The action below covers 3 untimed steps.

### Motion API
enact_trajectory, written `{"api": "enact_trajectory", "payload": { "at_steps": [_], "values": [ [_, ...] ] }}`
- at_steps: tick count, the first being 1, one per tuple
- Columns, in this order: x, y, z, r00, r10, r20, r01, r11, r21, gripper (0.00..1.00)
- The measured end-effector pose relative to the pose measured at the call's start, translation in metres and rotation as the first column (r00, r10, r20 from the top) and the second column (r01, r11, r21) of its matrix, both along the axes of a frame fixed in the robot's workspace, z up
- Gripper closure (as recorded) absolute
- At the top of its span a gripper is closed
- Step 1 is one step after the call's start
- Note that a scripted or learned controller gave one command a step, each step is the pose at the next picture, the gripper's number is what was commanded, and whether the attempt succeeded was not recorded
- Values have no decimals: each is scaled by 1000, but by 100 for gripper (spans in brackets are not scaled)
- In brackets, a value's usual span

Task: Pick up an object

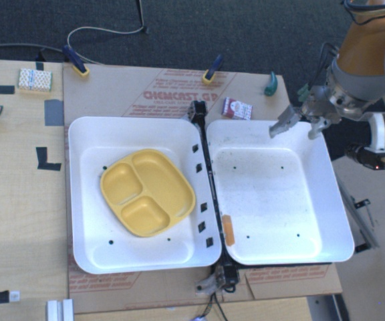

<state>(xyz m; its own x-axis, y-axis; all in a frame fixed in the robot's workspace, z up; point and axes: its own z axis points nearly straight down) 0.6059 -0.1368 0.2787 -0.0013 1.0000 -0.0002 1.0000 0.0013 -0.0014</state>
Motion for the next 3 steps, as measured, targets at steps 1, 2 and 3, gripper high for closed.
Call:
{"api": "enact_trajectory", "payload": {
  "at_steps": [1, 2, 3],
  "values": [
    [22, -3, -161, 1000, 0, -3, 0, 1000, 1, 0],
    [23, -3, -151, 1000, 1, -1, -1, 1000, 1, 100],
    [23, -3, -151, 1000, 0, -1, 0, 1000, 2, 0]
  ]
}}
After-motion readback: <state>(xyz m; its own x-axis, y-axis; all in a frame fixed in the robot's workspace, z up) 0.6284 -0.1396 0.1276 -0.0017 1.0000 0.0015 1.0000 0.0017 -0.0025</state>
